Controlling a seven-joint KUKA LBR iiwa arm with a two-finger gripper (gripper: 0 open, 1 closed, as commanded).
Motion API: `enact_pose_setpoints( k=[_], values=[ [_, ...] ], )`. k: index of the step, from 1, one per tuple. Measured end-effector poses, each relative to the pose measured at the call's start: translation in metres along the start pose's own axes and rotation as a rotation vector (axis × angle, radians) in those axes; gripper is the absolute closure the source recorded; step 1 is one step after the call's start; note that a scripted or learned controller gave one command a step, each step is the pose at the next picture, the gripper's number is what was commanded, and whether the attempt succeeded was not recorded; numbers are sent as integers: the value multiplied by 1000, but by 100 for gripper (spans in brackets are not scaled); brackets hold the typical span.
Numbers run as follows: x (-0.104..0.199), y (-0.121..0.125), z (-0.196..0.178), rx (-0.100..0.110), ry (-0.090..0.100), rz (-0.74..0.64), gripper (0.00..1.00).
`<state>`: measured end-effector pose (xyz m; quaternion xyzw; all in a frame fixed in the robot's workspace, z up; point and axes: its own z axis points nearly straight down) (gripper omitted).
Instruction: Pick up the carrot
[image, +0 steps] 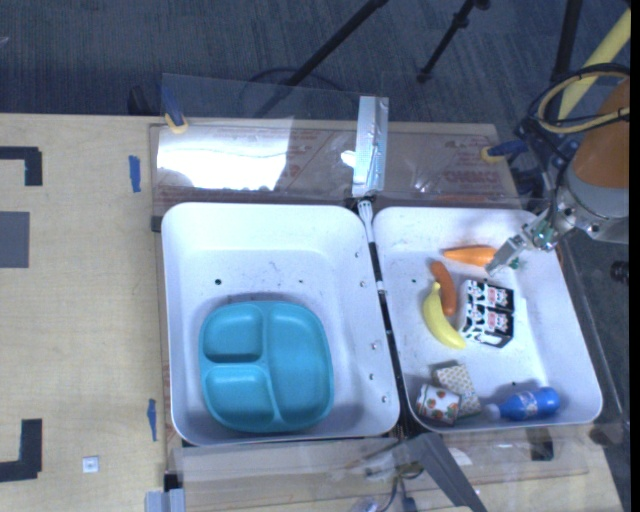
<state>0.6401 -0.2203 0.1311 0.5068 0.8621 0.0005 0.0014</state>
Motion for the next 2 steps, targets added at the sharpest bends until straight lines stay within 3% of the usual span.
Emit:
enact_pose_setpoints(
  k=[1,2],
  values=[
    [1,26,44,19,19,-276,0],
    [-2,31,32,-1,-4,-276,100]
  ],
)
